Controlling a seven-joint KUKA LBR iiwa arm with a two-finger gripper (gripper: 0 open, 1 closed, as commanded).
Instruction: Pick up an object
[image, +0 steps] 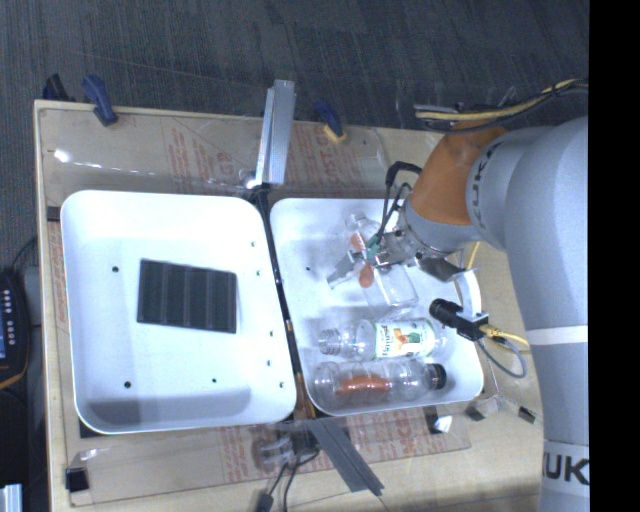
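The arm (520, 210) reaches in from the right over the right bin (300, 300); its end effector (378, 250) sits low in the upper part of that bin, among clear plastic clutter; whether it is wide, narrow or closed on something I cannot tell, since the wrist hides much of it and the transparent pieces blur together. Candidates for the pick all lie in this bin: a clear item with orange bits (355, 262) right at the tool; a labelled bottle (385, 341) lying on its side lower down; a second bottle (380, 380) along the front wall, just beside the first. The left bin (90, 300) carries a dark ribbed panel (188, 296), well apart from the arm. The step in hand looks like the descent or closing on the clear item; next would come a firm close and a straight lift; slick, see-through plastic may slip.
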